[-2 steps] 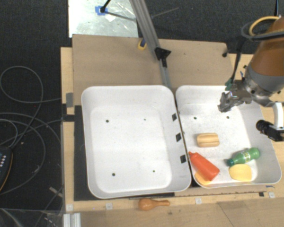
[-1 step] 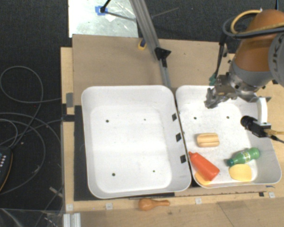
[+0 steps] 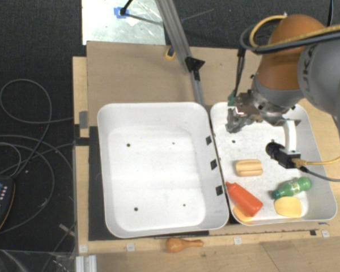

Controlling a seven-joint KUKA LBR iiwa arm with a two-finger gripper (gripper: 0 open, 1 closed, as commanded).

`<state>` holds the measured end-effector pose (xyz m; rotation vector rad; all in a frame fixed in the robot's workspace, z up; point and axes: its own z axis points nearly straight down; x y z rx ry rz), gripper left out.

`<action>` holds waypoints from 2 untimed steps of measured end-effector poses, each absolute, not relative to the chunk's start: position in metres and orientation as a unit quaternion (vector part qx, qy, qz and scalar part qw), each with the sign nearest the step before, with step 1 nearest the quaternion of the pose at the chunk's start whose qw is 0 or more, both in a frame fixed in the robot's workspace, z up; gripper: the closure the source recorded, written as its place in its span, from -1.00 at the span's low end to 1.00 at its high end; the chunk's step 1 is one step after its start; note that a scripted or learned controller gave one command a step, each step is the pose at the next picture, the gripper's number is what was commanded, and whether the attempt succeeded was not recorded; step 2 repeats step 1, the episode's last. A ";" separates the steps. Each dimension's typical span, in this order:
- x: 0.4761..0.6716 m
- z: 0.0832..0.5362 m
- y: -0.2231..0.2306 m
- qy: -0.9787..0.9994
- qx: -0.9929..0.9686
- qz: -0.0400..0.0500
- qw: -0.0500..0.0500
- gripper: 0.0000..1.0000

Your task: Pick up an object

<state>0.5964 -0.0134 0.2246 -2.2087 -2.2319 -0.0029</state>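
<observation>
Over the far end of the right bin (image 3: 316,152) the gripper (image 3: 236,120) hangs above bare floor with nothing seen between its fingers; whether they are spread or closed I cannot tell. Judging by that, the reach is in hand and no object is taken. The bun (image 3: 248,167) lies nearer, the carrot (image 3: 245,199), bottle (image 3: 292,187) and lemon (image 3: 288,207) beyond at the near end, so the next move calls for shifting nearward and descending squarely over one.
</observation>
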 end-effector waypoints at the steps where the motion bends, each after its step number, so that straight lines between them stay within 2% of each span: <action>1: 0.594 0.218 0.042 -0.711 -0.703 -0.001 0.001 1.00; 2: 0.594 0.218 0.042 -0.711 -0.703 -0.001 0.001 1.00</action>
